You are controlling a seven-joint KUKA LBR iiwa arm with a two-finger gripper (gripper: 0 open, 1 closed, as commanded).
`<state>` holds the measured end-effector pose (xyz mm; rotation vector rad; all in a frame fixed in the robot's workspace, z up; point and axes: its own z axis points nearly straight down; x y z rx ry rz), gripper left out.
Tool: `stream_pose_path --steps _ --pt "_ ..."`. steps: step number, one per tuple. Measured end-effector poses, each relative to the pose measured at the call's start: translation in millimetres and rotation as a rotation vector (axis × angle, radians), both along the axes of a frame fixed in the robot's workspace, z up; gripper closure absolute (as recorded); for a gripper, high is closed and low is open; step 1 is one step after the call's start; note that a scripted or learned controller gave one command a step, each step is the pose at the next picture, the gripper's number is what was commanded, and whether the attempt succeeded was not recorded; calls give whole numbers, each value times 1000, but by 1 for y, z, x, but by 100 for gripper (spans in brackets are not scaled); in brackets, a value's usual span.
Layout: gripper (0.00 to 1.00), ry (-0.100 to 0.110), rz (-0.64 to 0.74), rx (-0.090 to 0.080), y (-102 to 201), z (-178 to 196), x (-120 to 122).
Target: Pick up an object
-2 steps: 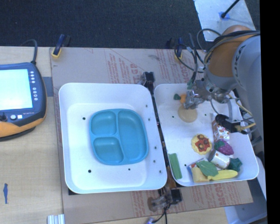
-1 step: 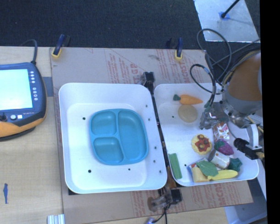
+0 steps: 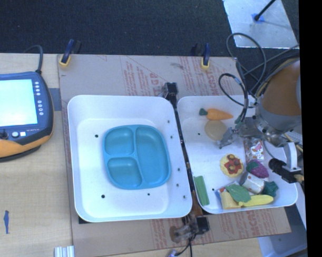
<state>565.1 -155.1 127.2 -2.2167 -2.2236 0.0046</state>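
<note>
White bins, two: the left bin carries one blue divided plate; the right bin one carrot, one tan disc, one pizza toy. One gripper at centre right beside the disc; whether it is parted or closed, I cannot tell.

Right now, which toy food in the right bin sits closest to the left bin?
The flat green strip, lying alone along the right bin's left wall; the other toys sit farther right.

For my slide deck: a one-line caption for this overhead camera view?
KUKA gripper hovering over toy food in the right bin; blue divided plate in the left bin.
</note>
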Motion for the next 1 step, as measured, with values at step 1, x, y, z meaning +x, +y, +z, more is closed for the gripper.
stream_pose_path --steps 1 --pt "0 1 2 0 -12 -23 -62"
